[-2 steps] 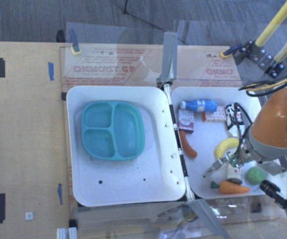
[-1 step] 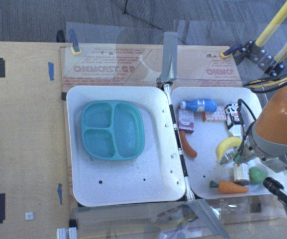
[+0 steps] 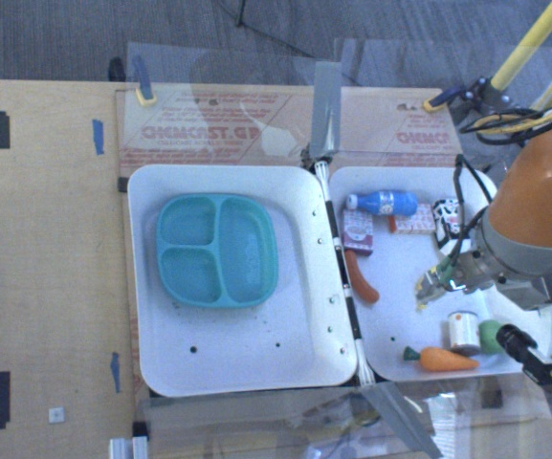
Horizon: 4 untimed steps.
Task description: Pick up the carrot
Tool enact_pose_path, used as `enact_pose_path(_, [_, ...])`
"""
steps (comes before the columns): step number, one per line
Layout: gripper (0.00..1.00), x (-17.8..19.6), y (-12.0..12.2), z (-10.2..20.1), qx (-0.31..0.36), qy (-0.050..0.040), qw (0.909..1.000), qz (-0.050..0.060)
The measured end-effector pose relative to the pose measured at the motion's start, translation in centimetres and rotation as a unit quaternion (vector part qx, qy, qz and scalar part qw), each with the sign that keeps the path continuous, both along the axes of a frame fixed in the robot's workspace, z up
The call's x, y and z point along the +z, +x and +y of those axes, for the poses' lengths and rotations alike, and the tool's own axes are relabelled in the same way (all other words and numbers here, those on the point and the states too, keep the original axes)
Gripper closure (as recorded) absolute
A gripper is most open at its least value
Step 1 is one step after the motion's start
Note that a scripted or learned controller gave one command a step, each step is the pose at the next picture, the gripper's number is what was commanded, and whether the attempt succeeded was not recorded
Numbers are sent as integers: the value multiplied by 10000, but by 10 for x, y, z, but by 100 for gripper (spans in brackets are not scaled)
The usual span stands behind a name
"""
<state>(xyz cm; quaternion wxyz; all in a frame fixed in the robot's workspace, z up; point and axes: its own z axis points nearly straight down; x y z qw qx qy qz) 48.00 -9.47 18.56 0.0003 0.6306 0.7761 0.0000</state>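
The carrot (image 3: 448,359), orange with a small green top, lies flat near the front edge of the right bin (image 3: 390,323). My gripper (image 3: 435,285) hangs over the middle of that bin, up and slightly left of the carrot and apart from it. The grey wrist and orange band rise behind it to the right. Nothing shows in the gripper.
A white can (image 3: 463,331) and a green object (image 3: 491,337) sit just above the carrot. A sausage (image 3: 362,281), a red packet (image 3: 357,230), a blue bottle (image 3: 383,202) and a black-and-white item (image 3: 446,215) lie farther back. A teal divided plate (image 3: 216,250) sits in the left bin.
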Motion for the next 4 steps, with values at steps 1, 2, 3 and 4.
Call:
enact_pose_path(1, [0, 0, 0, 0, -3, 0, 10000, -1])
enact_pose_path(2, [0, -96, 1, -26, 1476, -2, 9890, -32])
enact_pose_path(3, [100, -85, 3, -30, 1446, -41, 9895, -80])
enact_pose_path(4, [100, -1, 0, 12, 172, -4, 9999, -6])
